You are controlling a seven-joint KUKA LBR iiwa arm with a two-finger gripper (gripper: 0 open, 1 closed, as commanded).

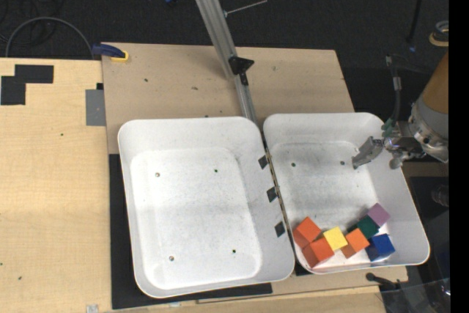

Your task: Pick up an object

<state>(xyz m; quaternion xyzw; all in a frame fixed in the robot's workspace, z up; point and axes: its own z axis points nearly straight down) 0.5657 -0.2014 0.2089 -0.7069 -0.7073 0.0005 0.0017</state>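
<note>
White plastic is making up the two shallow bins sitting side by side on the wooden bench (293, 77): the left bin (146, 150) and the right bin (399, 179), which is holding all the pickable objects. The grey arm (432, 124) is reaching in from the right, and its gripper (366, 154) is hanging over the upper right part of the right bin, apart from the objects and carrying nothing; whether its jaws are open or closed is not something I can tell at this size. The blocks are lying bunched in the bin's near corner: an orange-red block (308, 229), a second orange-red one (319, 251), a yellow block (335, 239), an orange block (357, 240), a green block (368, 226), a purple block (378, 215) and a blue block (381, 246). The arm appears to be approaching, with no grasp yet made. Next it is likely needing to travel toward that corner and descend on one block, preferably an outer one such as the purple, since the neighbours are touching.
</note>
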